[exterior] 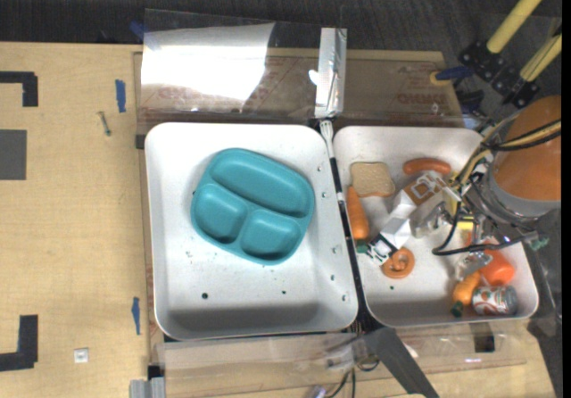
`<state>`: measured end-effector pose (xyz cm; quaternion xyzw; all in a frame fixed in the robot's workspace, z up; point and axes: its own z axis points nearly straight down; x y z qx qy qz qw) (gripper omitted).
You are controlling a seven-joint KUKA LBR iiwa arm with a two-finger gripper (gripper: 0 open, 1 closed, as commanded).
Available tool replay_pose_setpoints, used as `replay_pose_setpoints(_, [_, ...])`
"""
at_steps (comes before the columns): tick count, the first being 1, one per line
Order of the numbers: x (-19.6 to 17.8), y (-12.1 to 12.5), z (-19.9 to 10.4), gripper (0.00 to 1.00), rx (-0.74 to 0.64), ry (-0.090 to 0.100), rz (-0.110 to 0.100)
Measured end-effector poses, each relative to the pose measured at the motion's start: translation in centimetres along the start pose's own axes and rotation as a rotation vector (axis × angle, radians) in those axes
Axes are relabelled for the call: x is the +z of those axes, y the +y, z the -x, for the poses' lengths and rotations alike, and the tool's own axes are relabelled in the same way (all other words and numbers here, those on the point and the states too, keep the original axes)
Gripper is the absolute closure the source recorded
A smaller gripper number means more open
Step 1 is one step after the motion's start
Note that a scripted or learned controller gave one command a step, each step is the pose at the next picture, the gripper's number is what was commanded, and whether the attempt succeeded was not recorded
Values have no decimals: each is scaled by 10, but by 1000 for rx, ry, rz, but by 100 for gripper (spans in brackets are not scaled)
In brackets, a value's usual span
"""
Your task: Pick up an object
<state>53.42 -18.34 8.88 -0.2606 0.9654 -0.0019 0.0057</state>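
Note:
The right bin (393,311) holds several toy foods. A tan bread slice (372,178) lies at its back left, an orange-red sausage (426,165) behind the middle, and an orange carrot (358,214) along the left wall. A round orange slice (398,263) lies near the middle, with a white piece (395,228) just behind it. My gripper (426,209) hangs low over the middle of this bin, between the sausage and the round slice. Cables and the wrist cover its tips. I see nothing clearly held.
A teal divided plate (252,203) sits in the left bin (178,298). More orange toys (493,272) and a small can-like item (493,301) lie in the right bin's front right corner, under the arm's orange band (533,160). A clear plastic wall (332,75) stands behind the bins.

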Motion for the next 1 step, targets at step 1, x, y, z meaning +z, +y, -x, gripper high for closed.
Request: replay_pose_setpoints(1, [-1,7,-8,0,18,-7,-3])
